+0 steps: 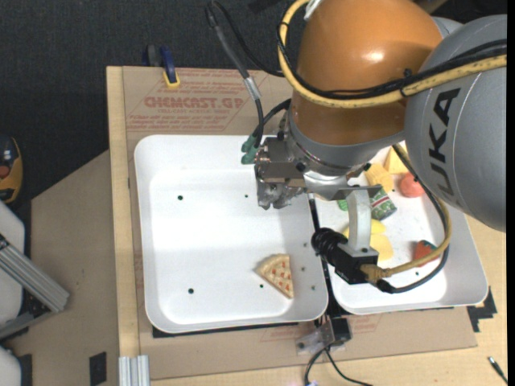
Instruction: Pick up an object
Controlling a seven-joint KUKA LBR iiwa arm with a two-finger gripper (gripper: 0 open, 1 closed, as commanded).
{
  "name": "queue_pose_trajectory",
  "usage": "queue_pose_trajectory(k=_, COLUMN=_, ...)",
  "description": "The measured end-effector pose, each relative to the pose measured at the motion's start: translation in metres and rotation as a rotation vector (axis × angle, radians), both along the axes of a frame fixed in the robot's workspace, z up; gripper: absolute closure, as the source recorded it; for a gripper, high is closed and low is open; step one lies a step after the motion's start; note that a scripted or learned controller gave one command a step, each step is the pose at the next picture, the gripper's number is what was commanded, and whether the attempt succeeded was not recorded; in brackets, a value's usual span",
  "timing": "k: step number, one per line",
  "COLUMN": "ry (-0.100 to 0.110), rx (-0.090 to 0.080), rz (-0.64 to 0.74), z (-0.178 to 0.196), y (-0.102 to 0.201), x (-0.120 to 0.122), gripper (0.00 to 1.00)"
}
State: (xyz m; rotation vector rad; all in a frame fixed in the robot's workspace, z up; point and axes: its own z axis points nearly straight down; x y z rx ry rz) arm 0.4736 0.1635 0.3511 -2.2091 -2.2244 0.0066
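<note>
Orange-banded arm's gripper (pixel 272 190) over left bin (pixel 161 240), jaw state can't tell; pizza slice toy (pixel 277 274) unpicked, pick pending.

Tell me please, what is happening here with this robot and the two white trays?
A grey and orange arm reaches in from the right over two shallow white bins. Its gripper hangs over the left bin, near that bin's right side. A pizza-slice toy lies alone in that bin, below the gripper in the picture and apart from it. Several small toys lie in the right bin, partly hidden by the arm.
</note>
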Motion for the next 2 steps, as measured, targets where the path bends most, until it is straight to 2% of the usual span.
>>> queue_pose_trajectory(k=1, ry=-0.012, rx=-0.001, rz=-0.005, z=-0.014, y=0.024, x=0.063, gripper=1.00)
queue_pose_trajectory(k=2, ry=-0.028, rx=0.005, rz=-0.002, z=0.155, y=0.063, x=0.108, gripper=1.00)
